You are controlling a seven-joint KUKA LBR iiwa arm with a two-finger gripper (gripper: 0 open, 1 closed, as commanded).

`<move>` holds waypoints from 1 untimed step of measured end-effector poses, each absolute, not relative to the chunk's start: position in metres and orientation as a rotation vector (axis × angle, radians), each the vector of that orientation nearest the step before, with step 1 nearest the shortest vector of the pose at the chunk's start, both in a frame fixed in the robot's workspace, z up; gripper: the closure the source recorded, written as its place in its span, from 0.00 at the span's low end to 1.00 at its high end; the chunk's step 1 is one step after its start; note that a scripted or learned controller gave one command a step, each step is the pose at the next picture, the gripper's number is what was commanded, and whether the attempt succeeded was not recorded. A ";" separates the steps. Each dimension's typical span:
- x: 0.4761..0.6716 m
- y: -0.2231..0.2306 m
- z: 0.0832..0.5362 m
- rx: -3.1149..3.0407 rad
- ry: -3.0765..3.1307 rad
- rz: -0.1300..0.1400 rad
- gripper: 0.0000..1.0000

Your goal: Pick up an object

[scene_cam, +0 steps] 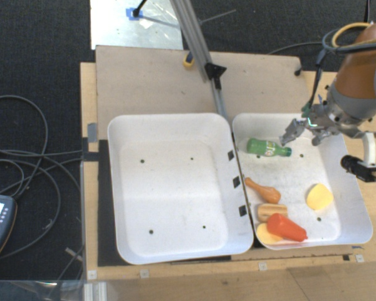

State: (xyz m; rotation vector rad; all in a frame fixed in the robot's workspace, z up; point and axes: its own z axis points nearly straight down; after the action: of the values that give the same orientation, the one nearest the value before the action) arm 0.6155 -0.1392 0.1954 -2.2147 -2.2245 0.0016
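My gripper (299,132) hangs with fingers apart beside the green bottle (268,147) near the right bin's (357,227) far edge; light, slick, rolls easily, so I'd grasp mid-body.

Bench (150,80) bears two white bins (169,187), side by side.

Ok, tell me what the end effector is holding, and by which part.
Nothing is visibly held. The end effector hovers by the cap end of the green bottle, which lies in the right bin.

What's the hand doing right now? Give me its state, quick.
Hand: open, holding nothing, poised over the right bin just beside the cap end of the green bottle.
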 end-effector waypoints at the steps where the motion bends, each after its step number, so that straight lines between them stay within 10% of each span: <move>1: 0.616 -0.139 0.198 -2.216 -2.227 -0.002 0.00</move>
State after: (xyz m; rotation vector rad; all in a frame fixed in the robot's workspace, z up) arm 0.6163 -0.1392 0.1977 -2.2161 -2.2274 -0.0017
